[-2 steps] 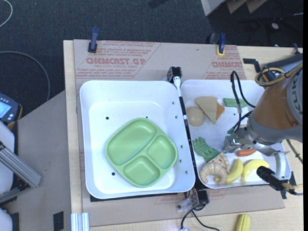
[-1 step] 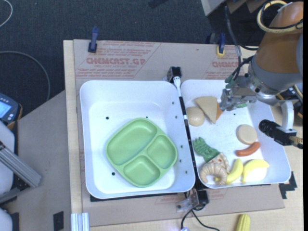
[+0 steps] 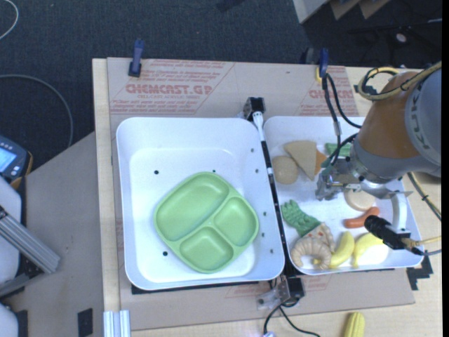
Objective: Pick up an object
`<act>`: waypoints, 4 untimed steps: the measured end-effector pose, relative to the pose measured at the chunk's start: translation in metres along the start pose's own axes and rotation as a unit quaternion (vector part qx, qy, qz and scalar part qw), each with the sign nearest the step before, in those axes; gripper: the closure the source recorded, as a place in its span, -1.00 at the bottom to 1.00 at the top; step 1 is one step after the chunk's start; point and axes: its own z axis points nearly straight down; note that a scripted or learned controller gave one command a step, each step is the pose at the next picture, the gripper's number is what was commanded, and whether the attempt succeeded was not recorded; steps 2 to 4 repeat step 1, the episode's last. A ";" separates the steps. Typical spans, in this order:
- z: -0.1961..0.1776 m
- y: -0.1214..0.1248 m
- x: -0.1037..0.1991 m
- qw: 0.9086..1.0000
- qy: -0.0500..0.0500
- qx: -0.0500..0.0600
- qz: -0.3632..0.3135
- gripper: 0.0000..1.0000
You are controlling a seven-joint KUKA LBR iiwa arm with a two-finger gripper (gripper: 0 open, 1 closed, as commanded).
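Gripper [image 3: 330, 185] over right bin [image 3: 306, 125], tan wedge [image 3: 303, 156] just up-left, finger state unclear

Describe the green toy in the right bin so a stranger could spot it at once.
Start at the right bin, the one crowded with toy food. Along its left wall, just below the round beige piece and above the shrimp, lies the green leafy piece: the only dark green, ruffled thing there.

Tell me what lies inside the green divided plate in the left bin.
The green three-compartment plastic plate in the left white bin shows bare green surface in all three compartments. Whatever lies beneath the plate is covered.
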 end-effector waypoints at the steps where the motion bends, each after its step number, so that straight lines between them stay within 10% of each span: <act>1: 0.042 -0.019 0.010 1.000 0.000 -0.003 -0.001 1.00; 4: 0.042 -0.019 0.010 1.000 0.000 -0.003 -0.001 1.00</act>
